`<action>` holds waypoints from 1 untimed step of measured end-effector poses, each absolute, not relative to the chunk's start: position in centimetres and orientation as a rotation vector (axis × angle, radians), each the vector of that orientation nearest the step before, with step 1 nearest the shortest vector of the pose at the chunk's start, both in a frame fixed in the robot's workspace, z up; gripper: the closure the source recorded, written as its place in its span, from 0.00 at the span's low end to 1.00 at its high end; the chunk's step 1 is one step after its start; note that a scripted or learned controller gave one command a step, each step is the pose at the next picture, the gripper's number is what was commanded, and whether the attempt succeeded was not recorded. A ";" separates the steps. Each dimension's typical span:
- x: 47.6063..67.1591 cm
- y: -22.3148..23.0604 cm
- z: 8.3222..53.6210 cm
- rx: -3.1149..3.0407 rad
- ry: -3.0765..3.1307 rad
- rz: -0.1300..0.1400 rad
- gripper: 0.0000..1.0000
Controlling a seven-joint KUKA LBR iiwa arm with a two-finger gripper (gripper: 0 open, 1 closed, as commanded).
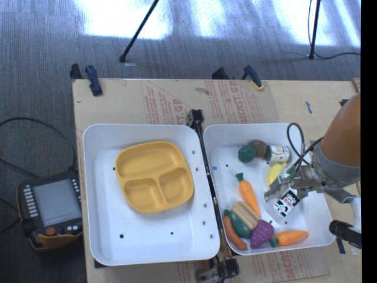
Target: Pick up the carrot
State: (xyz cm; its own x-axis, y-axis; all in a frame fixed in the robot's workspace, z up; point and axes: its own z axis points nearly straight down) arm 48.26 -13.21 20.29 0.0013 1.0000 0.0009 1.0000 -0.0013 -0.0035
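The gripper (281, 188) hovers low in the right bin (221, 137), fingers spread apart, gripping nothing. The carrot (248, 194) lies just left of it on the bin floor, untouched, beside a small black-and-white carton (285, 204).

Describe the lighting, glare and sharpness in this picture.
Camera view: bright sunlit patches wash out the carpet at the top; the two white bins are evenly lit, with soft shadows; the yellow tray and carrot look fairly sharp, while the pincer is slightly blurred.
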 end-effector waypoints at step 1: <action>51.1 -9.5 9.5 -2.294 -2.123 0.013 0.00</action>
